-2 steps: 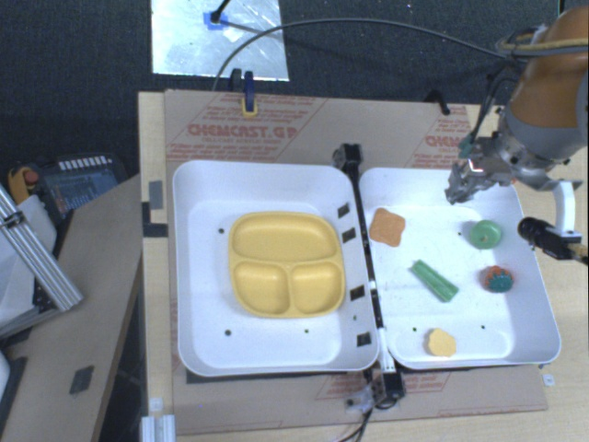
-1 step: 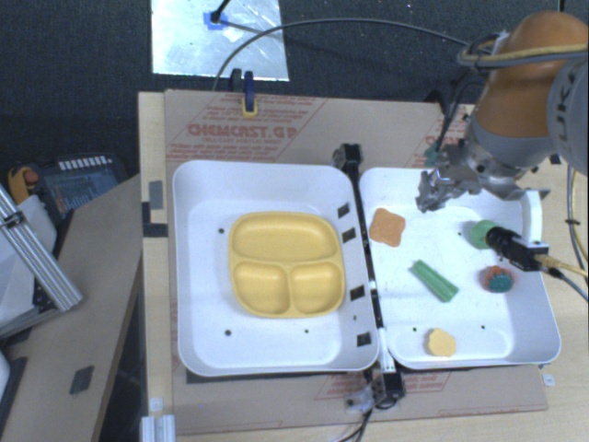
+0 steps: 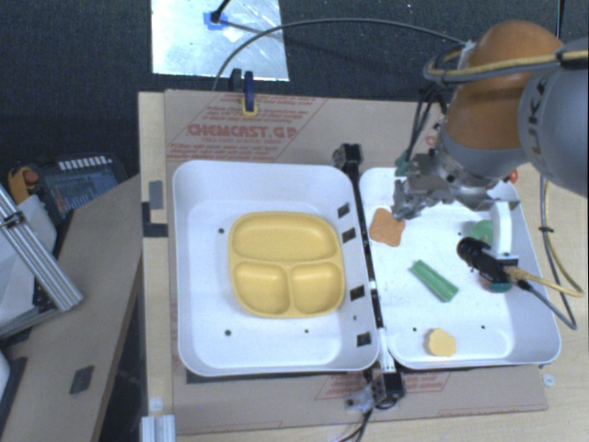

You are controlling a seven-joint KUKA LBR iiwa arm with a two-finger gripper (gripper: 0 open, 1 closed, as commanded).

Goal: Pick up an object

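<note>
In the right bin [image 3: 529,339], an orange-brown flat piece [image 3: 386,228] lies near the left wall. A green block [image 3: 433,280] lies in the middle, and a yellow round piece [image 3: 441,343] sits near the front. A pale green object [image 3: 480,232] is partly hidden under the wrist. My gripper [image 3: 405,206] hangs over the bin's back left, just above and to the right of the orange-brown piece. Nothing shows as held.
The left bin [image 3: 198,247] holds a yellow divided tray [image 3: 285,262]. A black-clipped divider [image 3: 361,247] runs between the two bins. The grey arm with its orange band [image 3: 502,72] reaches in from the back right over the right bin.
</note>
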